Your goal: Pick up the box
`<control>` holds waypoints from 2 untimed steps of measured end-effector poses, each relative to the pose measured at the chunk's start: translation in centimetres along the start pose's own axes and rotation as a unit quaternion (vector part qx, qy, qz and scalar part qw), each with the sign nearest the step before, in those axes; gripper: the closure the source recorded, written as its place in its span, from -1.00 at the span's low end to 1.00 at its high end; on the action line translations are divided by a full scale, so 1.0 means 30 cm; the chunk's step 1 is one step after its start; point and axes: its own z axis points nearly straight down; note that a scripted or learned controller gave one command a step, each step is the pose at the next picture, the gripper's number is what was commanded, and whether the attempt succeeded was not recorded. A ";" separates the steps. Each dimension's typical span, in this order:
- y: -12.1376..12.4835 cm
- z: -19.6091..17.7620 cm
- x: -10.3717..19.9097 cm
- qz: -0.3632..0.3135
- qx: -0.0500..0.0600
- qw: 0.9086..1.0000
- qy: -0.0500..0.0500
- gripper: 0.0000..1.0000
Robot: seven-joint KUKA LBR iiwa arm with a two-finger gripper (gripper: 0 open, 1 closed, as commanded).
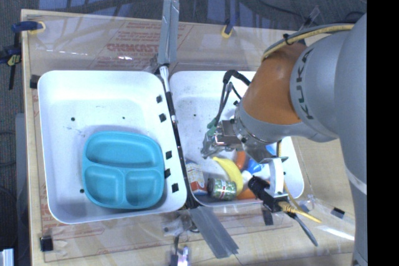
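My gripper (212,141) hangs low in the right bin (193,96), over its middle, with the grey and orange arm above it. Just in front of it lies a pile of things: a yellow banana (228,172), a green can (221,188), something orange (247,193) and something blue (256,166). A small red and white box-like item (195,180) lies against the bin's left wall, below and left of the gripper. I see nothing between the gripper and the pile that it holds. The arm hides the bin's right part.
The left bin (75,96) holds a light blue divided tray (123,169) in its front half. A grey divider bar (167,34) runs back between the bins. The back of the right bin shows bare white floor.
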 end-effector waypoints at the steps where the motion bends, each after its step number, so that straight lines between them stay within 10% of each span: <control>1: 0.001 0.050 0.002 0.017 0.001 1.000 0.000 1.00; 2: -0.001 0.050 0.123 0.283 -0.001 0.959 0.001 1.00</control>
